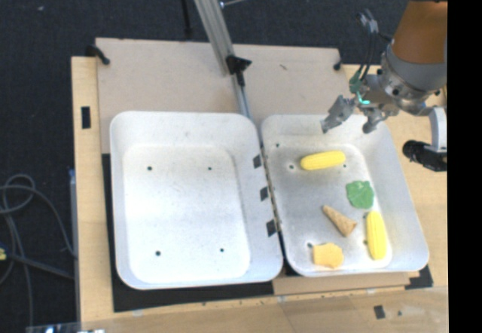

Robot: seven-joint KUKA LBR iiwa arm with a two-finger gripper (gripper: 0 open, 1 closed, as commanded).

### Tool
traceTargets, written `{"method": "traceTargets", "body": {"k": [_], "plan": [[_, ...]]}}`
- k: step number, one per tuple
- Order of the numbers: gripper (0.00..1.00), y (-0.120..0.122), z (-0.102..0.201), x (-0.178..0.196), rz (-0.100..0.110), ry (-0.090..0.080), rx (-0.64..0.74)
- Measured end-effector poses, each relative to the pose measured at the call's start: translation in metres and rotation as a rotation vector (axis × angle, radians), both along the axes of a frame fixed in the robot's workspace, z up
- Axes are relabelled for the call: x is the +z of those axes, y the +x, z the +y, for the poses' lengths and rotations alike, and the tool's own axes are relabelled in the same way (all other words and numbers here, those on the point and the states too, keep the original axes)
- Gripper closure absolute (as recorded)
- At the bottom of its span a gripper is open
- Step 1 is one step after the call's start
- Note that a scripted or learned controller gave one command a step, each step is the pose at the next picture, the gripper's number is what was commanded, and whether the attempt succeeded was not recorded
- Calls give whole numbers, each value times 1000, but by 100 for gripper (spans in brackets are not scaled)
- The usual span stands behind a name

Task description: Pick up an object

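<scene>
So, L to R: left bin [135,173] on worktop [86,173], metal post [211,15] slanting behind it. Right bin [403,196] holds corn [323,161], cone [339,219], orange block [327,255], green piece [360,194], banana [376,235], all apart. Hand [352,120] hovers over bin's far edge w/ fingers spread, grasping nothing; corn nearest, just below.

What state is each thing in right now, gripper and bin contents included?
gripper: open, holding nothing, above the right bin's far edge.
yellow corn cob: lying crosswise in the right bin.
second corn cob: lying lengthwise near the bin's right wall.
green piece: lying flat.
tan wedge: lying flat.
yellow chunk: resting by the bin's near wall.
</scene>
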State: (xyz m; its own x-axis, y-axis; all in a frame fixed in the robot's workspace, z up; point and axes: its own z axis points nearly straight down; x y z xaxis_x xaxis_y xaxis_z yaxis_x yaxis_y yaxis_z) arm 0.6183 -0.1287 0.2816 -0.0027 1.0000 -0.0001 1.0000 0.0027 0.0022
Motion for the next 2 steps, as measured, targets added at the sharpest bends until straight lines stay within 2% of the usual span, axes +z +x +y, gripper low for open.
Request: {"method": "traceTargets", "body": {"k": [2], "plan": [[0, 6, -13, -91, 5, -3, -5]]}}
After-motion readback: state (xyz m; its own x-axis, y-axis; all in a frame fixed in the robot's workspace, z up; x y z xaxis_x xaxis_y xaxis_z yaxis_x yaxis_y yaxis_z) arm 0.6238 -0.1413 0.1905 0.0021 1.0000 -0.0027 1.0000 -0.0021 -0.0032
